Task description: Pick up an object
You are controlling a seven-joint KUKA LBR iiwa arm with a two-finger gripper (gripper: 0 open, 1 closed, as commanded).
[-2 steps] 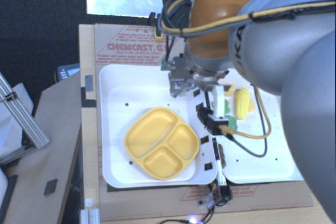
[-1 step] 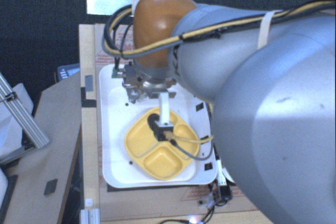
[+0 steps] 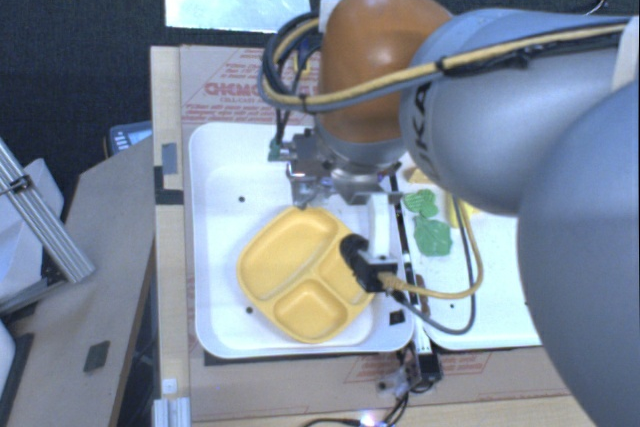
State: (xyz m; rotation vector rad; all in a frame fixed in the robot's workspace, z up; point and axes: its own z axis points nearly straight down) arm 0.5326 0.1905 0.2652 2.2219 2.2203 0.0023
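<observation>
Approach step: Gripper (image 3: 312, 183) hung over far edge of yellow tray (image 3: 300, 275), left bin (image 3: 225, 185). Jaws: couldn't tell. You'd next need descent onto rim.

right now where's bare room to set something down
Left white bin: bare far-left floor, between wall and the yellow divided plastic tray. Right white bin: bare near floor below the green lumpy pieces. Crowded under the grey arm at the tray's far edge.

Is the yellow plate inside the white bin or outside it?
Inside. The yellow plate lies on the left bin floor, with white rim showing around it.
</observation>
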